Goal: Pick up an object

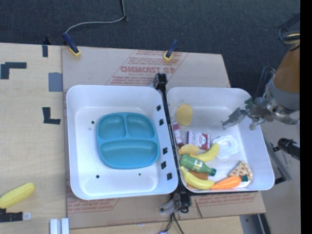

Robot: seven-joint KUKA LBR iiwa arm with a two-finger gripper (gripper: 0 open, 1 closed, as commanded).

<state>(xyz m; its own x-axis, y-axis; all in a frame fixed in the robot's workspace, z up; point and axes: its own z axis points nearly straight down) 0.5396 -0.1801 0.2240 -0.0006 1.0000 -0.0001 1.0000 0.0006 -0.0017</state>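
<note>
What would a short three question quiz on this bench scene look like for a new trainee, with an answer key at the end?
1. True or false: the blue divided plate lies in the same bin as the green bottle.
2. Which thing lies outside both bins, on the bench at the lower left? A) carrot B) corn cob C) pizza slice
3. Fill in: the gripper hangs over the ____ bin as the camera sees it.

Key
1. False: the plate lies in the left bin, the bottle in the right one.
2. B, the corn cob.
3. Right.
</note>
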